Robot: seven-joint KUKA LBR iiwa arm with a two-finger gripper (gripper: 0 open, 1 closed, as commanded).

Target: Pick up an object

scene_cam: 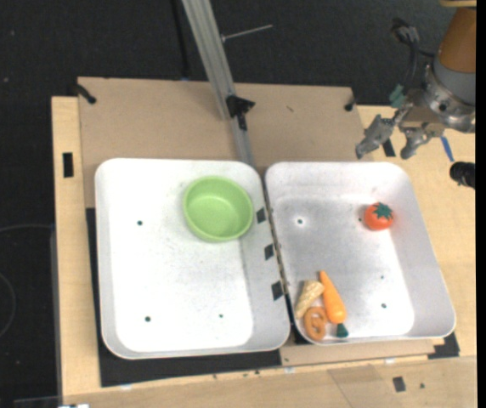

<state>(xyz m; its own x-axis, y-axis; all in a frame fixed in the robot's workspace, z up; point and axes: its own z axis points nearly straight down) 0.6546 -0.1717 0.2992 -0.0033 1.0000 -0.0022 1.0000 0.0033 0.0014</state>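
Observation:
My gripper (389,145) hangs above the far edge of the right bin (413,228), near its back right corner. Its two fingers are spread apart with nothing between them. A red tomato (379,216) with a green top lies in the right bin, below and a little left of the gripper. At the front of the same bin an orange carrot (332,297), a tan piece (308,295) and a round pretzel-like piece (315,322) sit close together. A green bowl (217,208) stands in the left bin (141,270) at its back right.
A grey metal pole (211,58) slants from the top of the view down to the gap between the bins. Black clips (270,249) line the seam between the two bins. The bins rest on a brown board (141,117) on the bench.

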